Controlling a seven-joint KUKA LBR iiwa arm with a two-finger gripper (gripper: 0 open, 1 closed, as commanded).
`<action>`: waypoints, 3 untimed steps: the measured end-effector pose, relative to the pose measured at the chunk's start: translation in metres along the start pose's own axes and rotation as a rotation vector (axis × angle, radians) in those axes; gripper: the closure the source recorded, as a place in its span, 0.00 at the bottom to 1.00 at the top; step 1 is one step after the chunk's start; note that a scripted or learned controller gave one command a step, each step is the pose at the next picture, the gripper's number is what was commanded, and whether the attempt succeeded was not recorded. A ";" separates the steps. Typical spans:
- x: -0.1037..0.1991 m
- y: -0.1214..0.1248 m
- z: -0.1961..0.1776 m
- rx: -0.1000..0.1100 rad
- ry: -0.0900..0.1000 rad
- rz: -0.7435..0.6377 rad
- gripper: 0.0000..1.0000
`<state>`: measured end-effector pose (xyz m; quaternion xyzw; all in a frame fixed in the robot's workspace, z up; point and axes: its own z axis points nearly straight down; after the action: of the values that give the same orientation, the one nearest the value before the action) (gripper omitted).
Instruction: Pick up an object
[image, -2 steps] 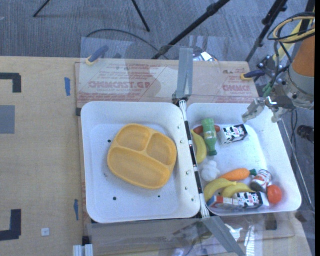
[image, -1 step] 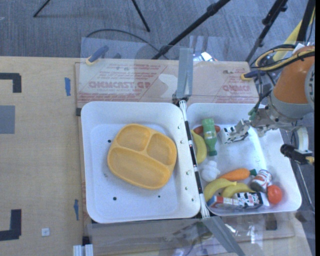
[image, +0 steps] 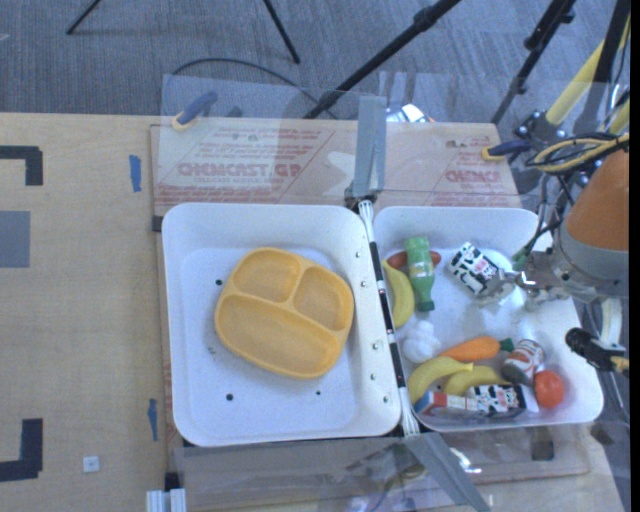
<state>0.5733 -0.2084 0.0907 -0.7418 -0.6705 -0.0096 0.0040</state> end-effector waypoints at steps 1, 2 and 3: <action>0.033 -0.097 0.004 0.005 -0.017 -0.004 0.00; 0.001 -0.084 0.002 0.010 -0.004 0.000 0.00; -0.003 -0.084 -0.007 0.005 -0.015 0.005 1.00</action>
<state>0.4893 -0.2029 0.0968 -0.7434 -0.6688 -0.0026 0.0008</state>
